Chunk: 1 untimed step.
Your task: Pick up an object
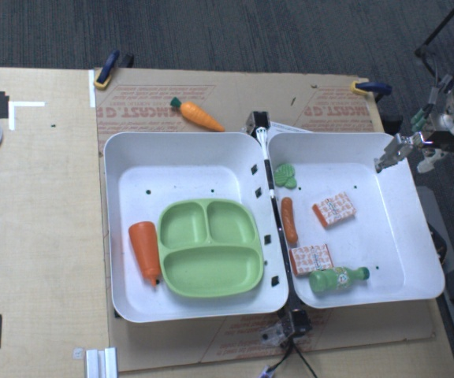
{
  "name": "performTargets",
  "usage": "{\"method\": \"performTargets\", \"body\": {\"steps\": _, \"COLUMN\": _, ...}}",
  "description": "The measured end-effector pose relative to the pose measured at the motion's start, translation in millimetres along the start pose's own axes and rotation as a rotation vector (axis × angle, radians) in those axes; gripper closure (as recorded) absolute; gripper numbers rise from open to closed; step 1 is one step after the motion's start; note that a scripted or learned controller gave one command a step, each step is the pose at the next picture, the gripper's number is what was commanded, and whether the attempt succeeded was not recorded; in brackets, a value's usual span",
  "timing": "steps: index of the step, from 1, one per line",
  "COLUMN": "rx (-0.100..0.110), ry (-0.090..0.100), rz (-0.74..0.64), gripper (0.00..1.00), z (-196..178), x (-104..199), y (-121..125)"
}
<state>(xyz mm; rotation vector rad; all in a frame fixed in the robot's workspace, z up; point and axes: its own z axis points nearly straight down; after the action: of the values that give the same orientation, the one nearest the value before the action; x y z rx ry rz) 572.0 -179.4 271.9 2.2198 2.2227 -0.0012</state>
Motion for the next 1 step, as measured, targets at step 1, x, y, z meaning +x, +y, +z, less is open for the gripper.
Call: {"method": "performTargets", "body": {"steps": 1, "rx": -0.003, "ry": 0.001, "rz": 0.012, "gripper": 0.0, "z": 177.0, "x": 28.6, "y": -26.7}}
